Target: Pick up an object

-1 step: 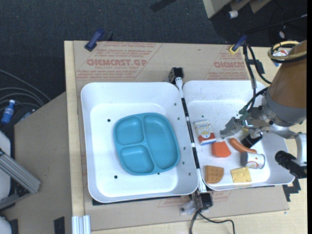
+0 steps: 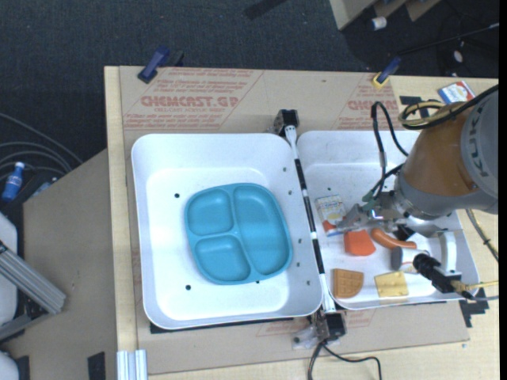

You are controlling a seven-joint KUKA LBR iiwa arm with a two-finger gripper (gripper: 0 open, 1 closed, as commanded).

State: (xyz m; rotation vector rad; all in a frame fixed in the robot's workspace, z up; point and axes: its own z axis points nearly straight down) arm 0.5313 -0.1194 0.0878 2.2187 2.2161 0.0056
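Observation:
My gripper (image 2: 371, 217) hangs low over the middle of the right bin (image 2: 348, 150), with the grey arm and its orange band reaching in from the right. Just below it lies an orange block (image 2: 360, 243). An orange-red sausage (image 2: 394, 241) lies right of the block, partly under the wrist. A small white printed packet (image 2: 330, 208) sits to the gripper's left. At the bin's front lie a brown toast-like piece (image 2: 346, 283) and a pale yellow square (image 2: 391, 285). I see nothing held in the gripper.
The left bin (image 2: 158, 212) holds a blue divided plate (image 2: 236, 233) in its middle. A raised divider (image 2: 305, 204) separates the two bins. Black cables loop over the right bin's back edge (image 2: 380, 145).

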